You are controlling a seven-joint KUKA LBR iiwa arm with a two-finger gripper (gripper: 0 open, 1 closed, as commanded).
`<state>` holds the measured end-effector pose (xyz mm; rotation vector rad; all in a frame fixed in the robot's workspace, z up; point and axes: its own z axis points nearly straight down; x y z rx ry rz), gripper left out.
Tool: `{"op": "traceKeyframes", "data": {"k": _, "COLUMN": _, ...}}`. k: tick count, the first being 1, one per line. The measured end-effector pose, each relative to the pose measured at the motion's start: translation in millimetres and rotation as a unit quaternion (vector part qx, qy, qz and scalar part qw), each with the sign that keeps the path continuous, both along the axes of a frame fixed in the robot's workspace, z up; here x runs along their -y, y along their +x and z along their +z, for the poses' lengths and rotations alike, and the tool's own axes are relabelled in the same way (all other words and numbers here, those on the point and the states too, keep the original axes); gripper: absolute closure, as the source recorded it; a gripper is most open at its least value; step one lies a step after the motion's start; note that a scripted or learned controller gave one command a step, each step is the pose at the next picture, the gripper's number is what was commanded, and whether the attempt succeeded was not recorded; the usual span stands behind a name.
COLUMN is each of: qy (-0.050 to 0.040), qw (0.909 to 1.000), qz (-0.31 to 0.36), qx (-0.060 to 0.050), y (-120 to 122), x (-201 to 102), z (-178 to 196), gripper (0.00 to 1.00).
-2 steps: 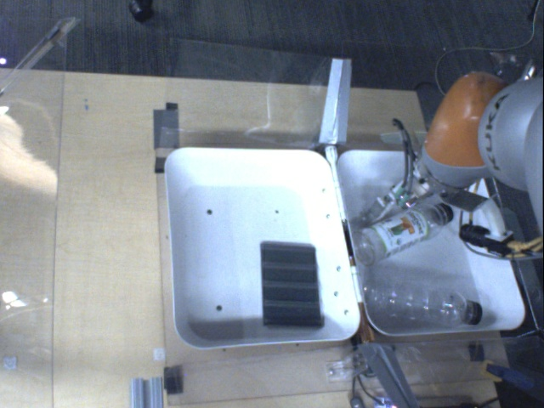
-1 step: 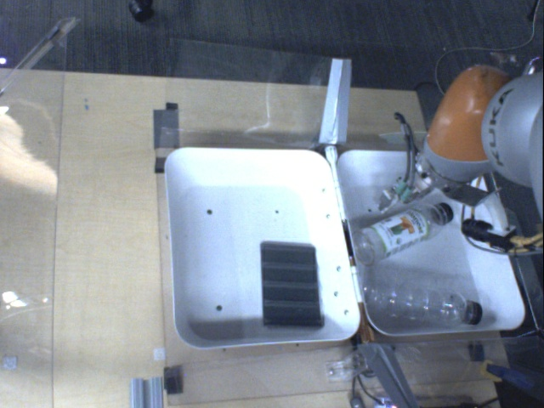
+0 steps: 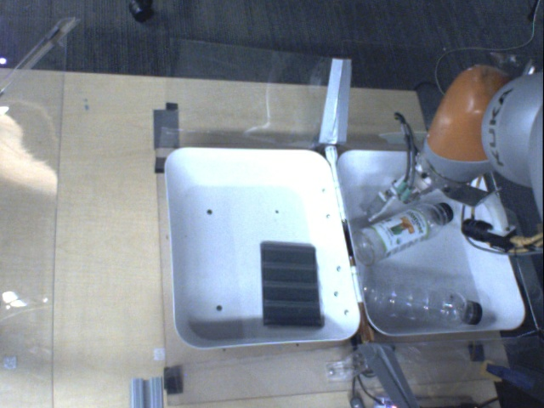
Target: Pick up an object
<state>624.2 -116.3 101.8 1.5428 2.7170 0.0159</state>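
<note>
I am reaching my gripper [image 3: 399, 190] into the right bin [image 3: 501, 300], fingers' state impossible to tell, over the labelled bottle [image 3: 403, 229] lying tilted there; its round, slick body is risking a roll-out; a clear bottle [image 3: 422, 305] is lying nearby.

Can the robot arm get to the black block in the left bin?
Probably yes. The black block lies alone on the left bin's open floor with nothing over it. The arm is above the right bin, so it must cross the divider first.
</note>
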Motion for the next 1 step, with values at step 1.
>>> {"op": "traceKeyframes", "data": {"k": 1, "qy": 0.0001, "qw": 0.9997, "qz": -0.025, "qx": -0.003, "y": -22.4, "x": -3.5, "z": -12.7, "gripper": 0.00}}
